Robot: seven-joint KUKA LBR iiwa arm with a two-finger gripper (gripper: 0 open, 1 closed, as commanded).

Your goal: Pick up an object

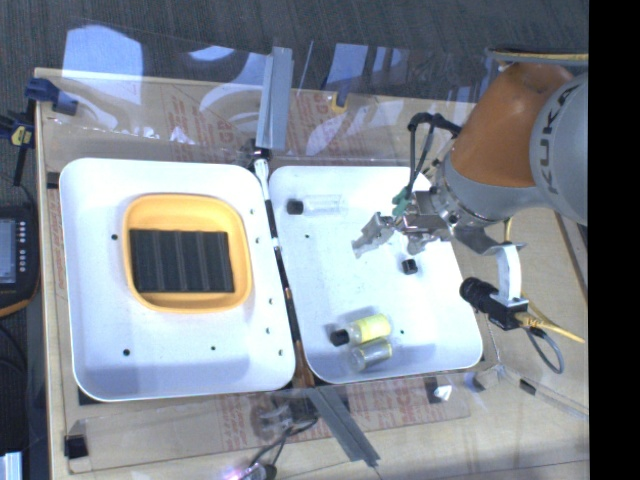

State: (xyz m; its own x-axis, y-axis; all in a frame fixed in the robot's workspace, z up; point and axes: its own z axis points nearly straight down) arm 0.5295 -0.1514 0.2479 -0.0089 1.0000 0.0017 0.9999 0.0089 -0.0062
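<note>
Over the right shallow white bin (440,340), the grey metal claw (372,234) hangs with its fingers spread, nothing between them. Just right lies a small black cube (408,265). Near the front edge rests a yellow bottle with a black cap (362,329), touching a clear jar (371,354).

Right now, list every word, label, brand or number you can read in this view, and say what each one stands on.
"KUKA": grey lettering running down the arm, beside its orange band.
Yellow bottle in the right bin: any label is too blurred to read.
Screen of the black device at the left edge: too small to read.
Reddish print on the bench around the bins: too faint to read.
</note>
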